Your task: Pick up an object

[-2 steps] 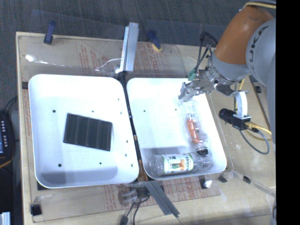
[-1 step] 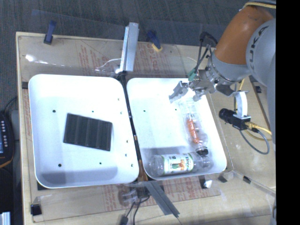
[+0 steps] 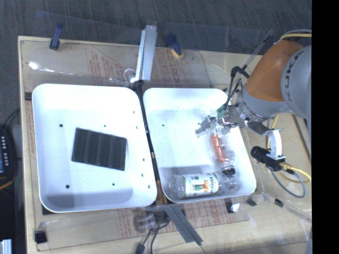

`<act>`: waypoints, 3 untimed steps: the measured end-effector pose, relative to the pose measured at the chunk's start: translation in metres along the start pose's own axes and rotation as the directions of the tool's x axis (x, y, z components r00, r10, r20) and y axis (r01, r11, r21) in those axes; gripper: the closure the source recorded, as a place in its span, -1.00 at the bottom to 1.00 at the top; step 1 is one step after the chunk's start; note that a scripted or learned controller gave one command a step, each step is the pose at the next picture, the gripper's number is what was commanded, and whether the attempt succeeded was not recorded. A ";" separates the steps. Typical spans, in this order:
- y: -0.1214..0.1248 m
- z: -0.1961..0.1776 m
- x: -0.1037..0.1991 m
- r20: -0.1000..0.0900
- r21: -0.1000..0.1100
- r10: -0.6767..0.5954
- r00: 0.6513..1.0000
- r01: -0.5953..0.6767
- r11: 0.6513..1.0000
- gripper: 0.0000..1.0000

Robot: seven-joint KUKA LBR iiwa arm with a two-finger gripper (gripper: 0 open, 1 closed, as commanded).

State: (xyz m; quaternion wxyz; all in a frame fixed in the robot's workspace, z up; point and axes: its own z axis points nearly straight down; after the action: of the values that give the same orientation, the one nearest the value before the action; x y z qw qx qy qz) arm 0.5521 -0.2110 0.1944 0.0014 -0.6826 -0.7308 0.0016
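In the right bin [image 3: 175, 120], a small clear bottle with orange contents [image 3: 220, 148] lies lengthwise near the right wall, its dark cap toward the front. My gripper [image 3: 210, 126] hangs low just over that bottle's far end. I see nothing held in it. A larger clear plastic bottle with a green and orange label [image 3: 201, 185] lies on its side along the bin's front wall. A flat black ribbed rectangle [image 3: 99, 148] rests in the middle of the left bin [image 3: 47, 105].
The grey arm with its orange band [image 3: 270, 81] reaches in over the right bin's right rim. A metal bar [image 3: 145, 54] stands behind the seam between the bins. Blue clamps [image 3: 55, 36] sit on the bench's far edge.
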 end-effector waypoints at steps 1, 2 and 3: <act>0.009 -0.003 0.000 0.001 -0.005 -0.049 0.999 0.049 0.999 -1.00; -0.011 -0.014 0.002 -0.001 -0.002 -0.089 0.996 0.089 0.996 -1.00; -0.009 0.004 0.003 -0.002 -0.001 -0.141 0.990 0.141 0.990 -1.00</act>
State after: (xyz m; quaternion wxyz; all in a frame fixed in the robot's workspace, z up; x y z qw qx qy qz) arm 0.5426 -0.2087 0.1909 0.0022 -0.6291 -0.7773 0.0005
